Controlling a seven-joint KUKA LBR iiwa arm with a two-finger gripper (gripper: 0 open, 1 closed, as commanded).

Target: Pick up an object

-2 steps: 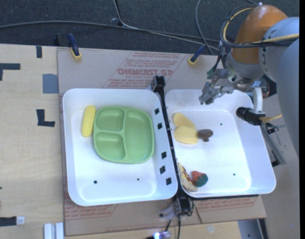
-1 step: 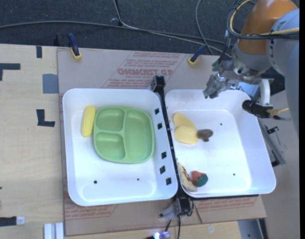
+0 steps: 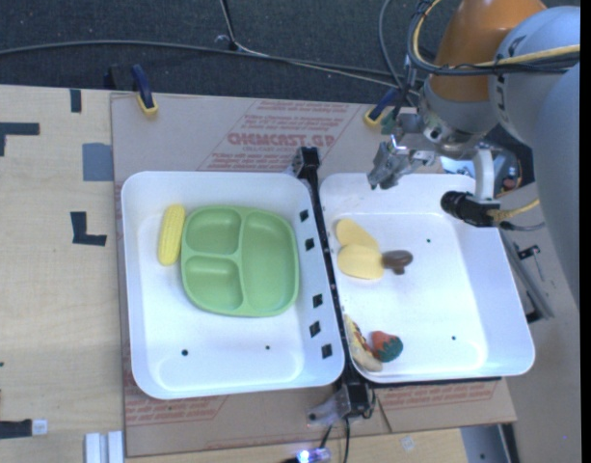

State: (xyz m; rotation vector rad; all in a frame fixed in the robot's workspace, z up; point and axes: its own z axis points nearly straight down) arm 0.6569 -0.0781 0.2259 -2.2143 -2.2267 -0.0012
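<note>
Camera view had my gripper (image 3: 385,174) above the right bin's (image 3: 488,297) far-left corner, nothing between the fingers; how far they were spread I couldn't tell from this angle. Nearest target: yellow piece (image 3: 358,250) near the bin's middle, brown piece (image 3: 398,258) just beside it. Best approach, I judged: come straight down on the yellow piece, away from the brown one and the bin wall. More toys (image 3: 375,346) sat at the bin's near-left corner.

Arm (image 3: 526,56) cut off at right edge; small corner toys (image 3: 377,347) — blurred, unidentifiable
</note>
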